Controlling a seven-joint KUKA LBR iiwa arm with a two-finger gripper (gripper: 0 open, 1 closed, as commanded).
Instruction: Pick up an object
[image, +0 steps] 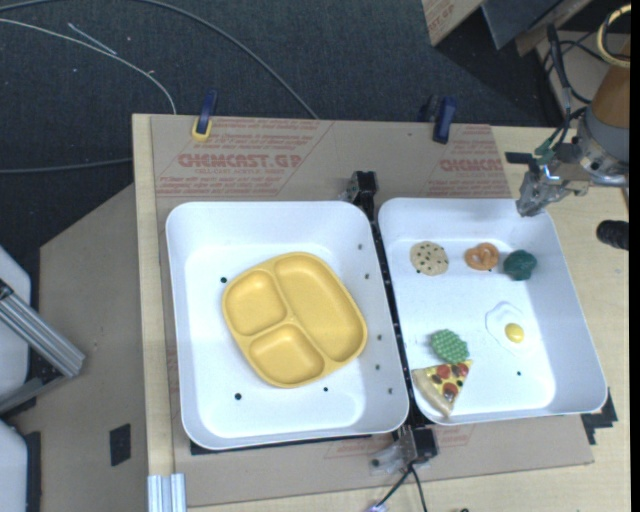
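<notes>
Gripper (533, 203) sits over the right bin's (575, 330) far right corner, at the rim; can't tell its state, nothing seen held. Nearest objects: green broccoli (519, 264) just below it, then pretzel (482, 256) and cookie (430, 258) in a row to the left. Fried egg (507, 325) mid-bin, open floor around it. Green waffle (450, 346) and pizza slice (443, 385) crowd the near left wall. Left bin (190, 300) holds a yellow divided plate (293, 318).
</notes>
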